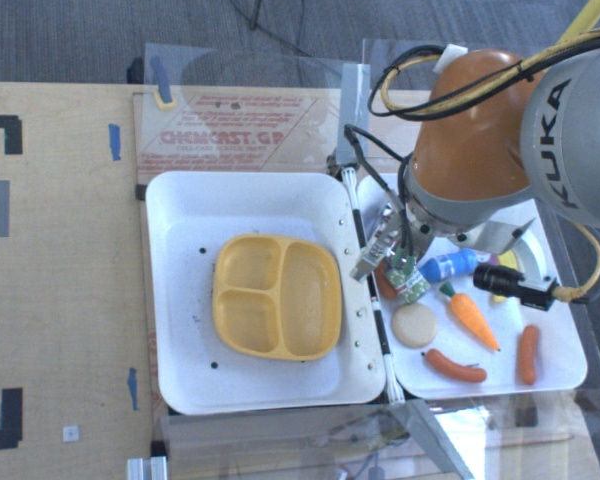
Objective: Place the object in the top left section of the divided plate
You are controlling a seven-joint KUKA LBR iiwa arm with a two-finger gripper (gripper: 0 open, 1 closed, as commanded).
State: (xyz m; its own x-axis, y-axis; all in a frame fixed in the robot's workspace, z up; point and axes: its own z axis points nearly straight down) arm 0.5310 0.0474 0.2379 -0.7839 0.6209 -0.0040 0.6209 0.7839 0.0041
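In the camera view we see the yellow divided plate point(277, 297) lying in the left bin point(170, 268), its sections bare. The arm point(480, 138) reaches over the right bin point(565, 363), and its gripper point(392, 258) hangs at that bin's left edge, just above a pale round cookie point(415, 325). We cannot tell how the jaws stand. Beside the cookie lie a carrot point(474, 320), two sausages point(455, 366), and a blue bottle point(450, 265).
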